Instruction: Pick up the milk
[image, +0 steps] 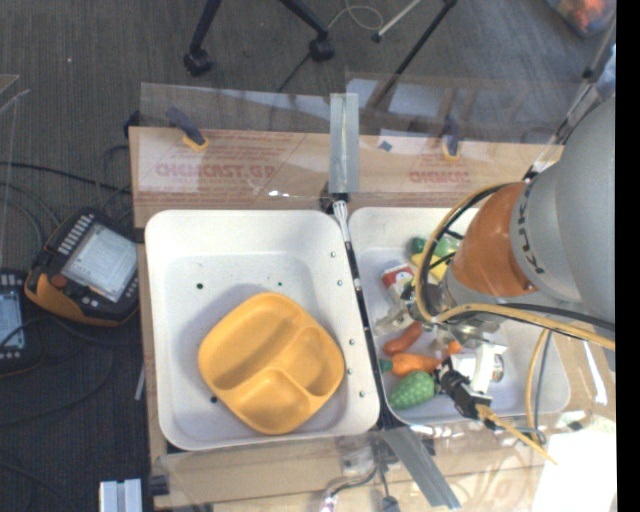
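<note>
The milk (399, 277), seemingly a small white-and-red carton, lay in the right-hand bin (372, 228) near its left wall, just beside the gripper (424, 306), whose opening could not be told. Carrots (405, 342) lay close by; a yellow plate (270, 362) filled the other bin (180, 250).

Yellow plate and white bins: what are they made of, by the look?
Yellow plate: likely moulded plastic, semi-matte; even colour, rounded dividers. Left bin and right bin: probably plastic, smooth, faint sheen; rounded corners, one-piece walls.
</note>
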